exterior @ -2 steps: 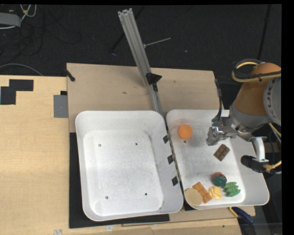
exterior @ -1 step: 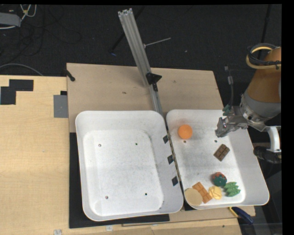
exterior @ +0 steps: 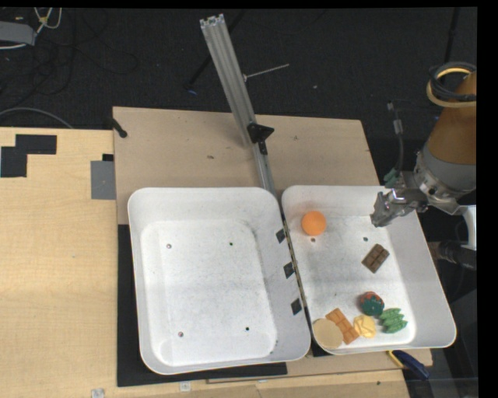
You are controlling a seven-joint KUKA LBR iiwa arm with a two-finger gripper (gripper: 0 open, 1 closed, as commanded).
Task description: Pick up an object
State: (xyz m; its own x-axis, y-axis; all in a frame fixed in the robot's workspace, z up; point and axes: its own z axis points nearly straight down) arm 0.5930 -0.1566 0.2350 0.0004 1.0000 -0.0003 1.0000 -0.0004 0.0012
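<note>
Gripper (exterior: 384, 211): over the right bin's (exterior: 436, 311) far right edge, apart from every object; open or closed, cannot tell
Nearest object: brown block (exterior: 376, 257), just toward the camera from the gripper, lying flat
Block axis: slanted, far-right to near-left
Ball (exterior: 313, 223): left of gripper, further off than the block
Near cluster (exterior: 366, 317): well apart, by the near rim
Left bin (exterior: 148, 233): no target inside

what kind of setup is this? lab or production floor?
Most likely a robotics lab test bench, not production. Two shallow white bins sit side by side on a plywood board, a bare aluminium rail slants over them, loose cables lie on the dark floor, and the right bin holds toy-like items such as an orange ball.
</note>
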